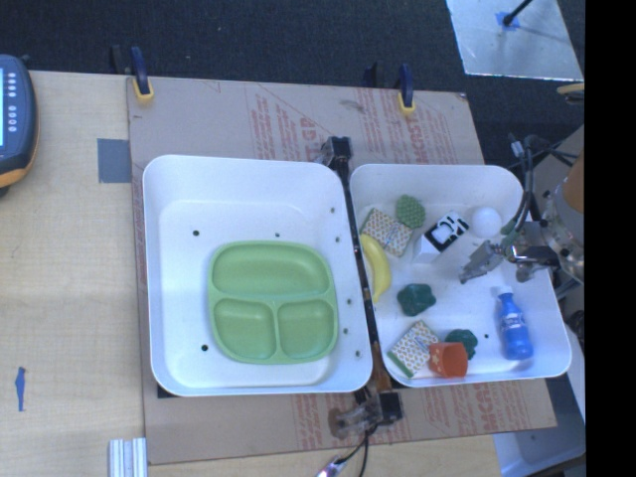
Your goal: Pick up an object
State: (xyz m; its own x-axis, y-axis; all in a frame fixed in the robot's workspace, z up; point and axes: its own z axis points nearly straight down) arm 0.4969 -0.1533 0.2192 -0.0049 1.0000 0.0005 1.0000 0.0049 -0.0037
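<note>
Two white bins sit side by side on a cardboard sheet printed with faint red lettering too blurred to read. The left bin (159, 266) holds a green divided plate (271, 301). The right bin (542, 366) holds a banana (376, 264), two patterned packets (387, 231), a dark green lump (415, 297), a black-and-white object (446, 232), a white ball (486, 221), an orange block (448, 360) and a blue bottle (514, 327) whose label is unreadable. The gripper (479, 263) hangs over the right bin near the ball, open, holding nothing.
</note>
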